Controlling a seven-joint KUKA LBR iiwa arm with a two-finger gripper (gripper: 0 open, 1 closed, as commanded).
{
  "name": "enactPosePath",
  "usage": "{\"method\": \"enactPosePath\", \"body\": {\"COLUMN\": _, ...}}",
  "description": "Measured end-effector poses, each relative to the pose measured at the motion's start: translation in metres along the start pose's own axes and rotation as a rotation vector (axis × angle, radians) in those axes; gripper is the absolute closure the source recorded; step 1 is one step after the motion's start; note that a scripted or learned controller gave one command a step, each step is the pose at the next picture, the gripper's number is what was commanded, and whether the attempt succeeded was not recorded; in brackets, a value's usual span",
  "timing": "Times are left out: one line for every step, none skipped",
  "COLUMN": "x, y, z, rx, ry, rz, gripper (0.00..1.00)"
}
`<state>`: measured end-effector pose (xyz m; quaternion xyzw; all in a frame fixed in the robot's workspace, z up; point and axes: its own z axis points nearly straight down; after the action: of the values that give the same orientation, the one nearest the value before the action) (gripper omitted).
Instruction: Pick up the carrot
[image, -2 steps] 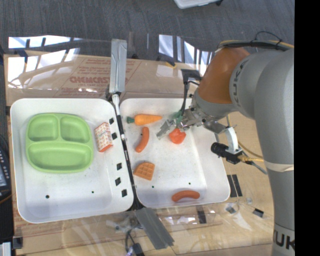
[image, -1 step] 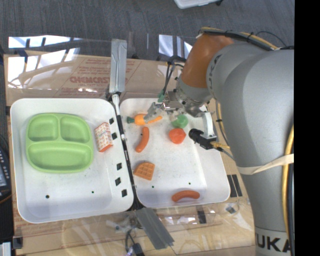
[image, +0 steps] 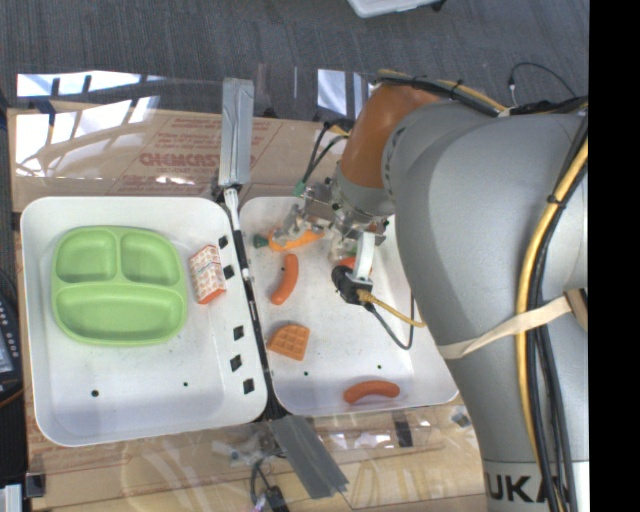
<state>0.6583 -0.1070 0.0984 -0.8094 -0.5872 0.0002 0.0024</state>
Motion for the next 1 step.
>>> {"method": "enactPosePath", "body": {"x": -0.0527, "y": 0.0156, "z": -0.0241, "rx": -0.001, "ry": -0.003, "rz": 0.176, "gripper": 0.00}}
